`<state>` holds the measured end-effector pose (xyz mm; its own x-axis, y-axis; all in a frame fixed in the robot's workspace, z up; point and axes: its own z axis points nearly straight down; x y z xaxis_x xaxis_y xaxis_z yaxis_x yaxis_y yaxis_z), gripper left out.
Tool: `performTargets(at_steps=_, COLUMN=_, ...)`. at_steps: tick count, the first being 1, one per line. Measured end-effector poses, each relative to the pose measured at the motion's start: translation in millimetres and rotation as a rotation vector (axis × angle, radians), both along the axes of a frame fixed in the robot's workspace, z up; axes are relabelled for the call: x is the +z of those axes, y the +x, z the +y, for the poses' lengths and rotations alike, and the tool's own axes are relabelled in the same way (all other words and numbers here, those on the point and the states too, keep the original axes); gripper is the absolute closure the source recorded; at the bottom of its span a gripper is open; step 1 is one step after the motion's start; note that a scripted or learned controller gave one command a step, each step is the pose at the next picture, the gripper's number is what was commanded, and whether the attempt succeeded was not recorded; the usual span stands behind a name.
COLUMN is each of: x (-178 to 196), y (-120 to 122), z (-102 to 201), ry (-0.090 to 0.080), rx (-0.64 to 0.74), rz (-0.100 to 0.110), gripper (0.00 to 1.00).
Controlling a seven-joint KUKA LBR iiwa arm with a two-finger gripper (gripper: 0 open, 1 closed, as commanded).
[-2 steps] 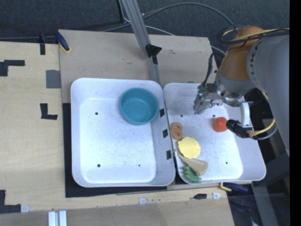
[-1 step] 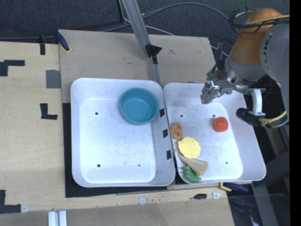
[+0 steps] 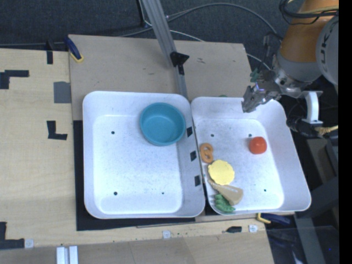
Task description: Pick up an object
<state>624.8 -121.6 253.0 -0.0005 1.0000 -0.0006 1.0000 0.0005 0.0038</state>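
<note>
- Wooden counter (image 3: 33,147) carries two white bins side by side.
- Left bin (image 3: 104,197): I note a blue bowl (image 3: 161,124) at its far edge.
- Right bin (image 3: 286,175): red ball (image 3: 257,145), yellow disc (image 3: 221,172), orange ring (image 3: 207,152), green item (image 3: 223,203).
- Gripper (image 3: 250,103) hangs over the right bin's far rim, nothing between its fingers; I cannot tell their spread.

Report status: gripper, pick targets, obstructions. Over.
Gripper over right bin's far edge, holding nothing visible. Red ball nearest, standing apart. Yellow disc, orange ring clustered near divider. Nothing blocking the ball.
</note>
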Motion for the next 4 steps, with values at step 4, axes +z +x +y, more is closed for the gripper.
performTargets(at_steps=4, x=-3, y=-54, z=209, ry=0.001, rx=0.003, rz=0.005, gripper=1.00)
